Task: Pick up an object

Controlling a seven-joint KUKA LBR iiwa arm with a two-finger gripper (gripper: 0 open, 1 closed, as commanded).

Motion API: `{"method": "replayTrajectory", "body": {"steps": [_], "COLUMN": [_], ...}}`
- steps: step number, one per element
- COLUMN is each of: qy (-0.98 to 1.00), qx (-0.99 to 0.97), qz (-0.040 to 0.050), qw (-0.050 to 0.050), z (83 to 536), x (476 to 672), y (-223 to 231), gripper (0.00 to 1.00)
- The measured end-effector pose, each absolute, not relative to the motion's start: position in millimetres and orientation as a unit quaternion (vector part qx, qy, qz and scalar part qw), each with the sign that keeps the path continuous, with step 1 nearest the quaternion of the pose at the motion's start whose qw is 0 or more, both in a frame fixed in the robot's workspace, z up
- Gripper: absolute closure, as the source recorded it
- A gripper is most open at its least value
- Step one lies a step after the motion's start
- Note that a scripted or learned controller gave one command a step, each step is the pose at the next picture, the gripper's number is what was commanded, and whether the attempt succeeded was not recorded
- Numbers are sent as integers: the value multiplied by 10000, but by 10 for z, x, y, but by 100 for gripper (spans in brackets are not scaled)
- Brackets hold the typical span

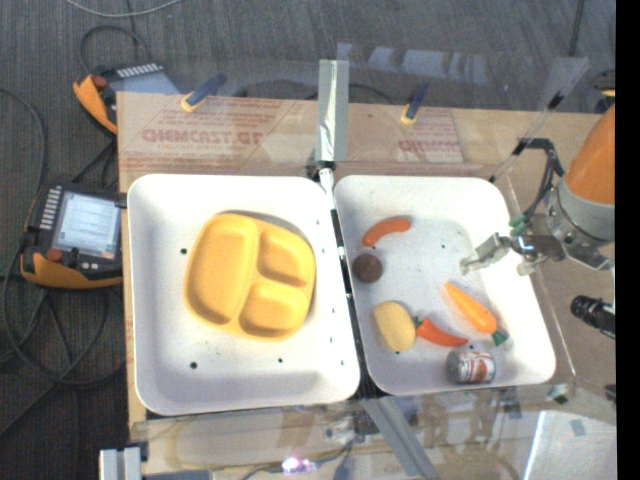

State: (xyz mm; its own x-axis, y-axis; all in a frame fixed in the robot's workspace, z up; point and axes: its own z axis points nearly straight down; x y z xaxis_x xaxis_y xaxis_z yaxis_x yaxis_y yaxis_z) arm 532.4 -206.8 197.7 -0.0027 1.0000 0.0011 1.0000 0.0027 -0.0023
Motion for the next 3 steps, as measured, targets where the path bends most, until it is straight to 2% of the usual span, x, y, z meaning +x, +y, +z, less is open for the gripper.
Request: {"method": "replayTrajectory", "body": {"steps": [1, 2, 3], "qy": [-6610, -6600, -6429], "qx": [-7504, -7512, -7660], "qz": [-50, -36, 15], "qw": [-10, -52, -1], "z": [893, 990, 2056], "x": [5180, 5183, 5439], "y": [-2017, -2050, -1468], "gripper": [0, 100, 100]}}
